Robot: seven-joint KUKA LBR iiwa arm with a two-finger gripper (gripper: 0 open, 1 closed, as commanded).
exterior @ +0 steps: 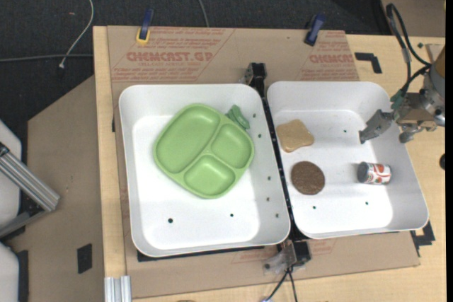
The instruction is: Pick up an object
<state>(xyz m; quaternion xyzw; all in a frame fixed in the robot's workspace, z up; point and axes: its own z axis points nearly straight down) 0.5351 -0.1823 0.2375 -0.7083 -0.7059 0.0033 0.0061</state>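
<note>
Over the right bin's (333, 92) far right rim, the gripper (391, 129) hangs with fingers spread apart, nothing between them. Just below it lies a small red-and-white can (374, 173), label unreadable. Further left sit a tan bread-shaped piece (294, 135) and a brown disc (308, 177). Well left, a green divided plate (204, 150) rests in the left bin (141, 109). The cardboard (170, 53) behind reads "CHEMCAST GP".

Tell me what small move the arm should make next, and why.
Probably lower the tool toward the small can, since it hovers over the right bin's far right side with nothing between its fingers, and the can lies on its side closest below it.
</note>
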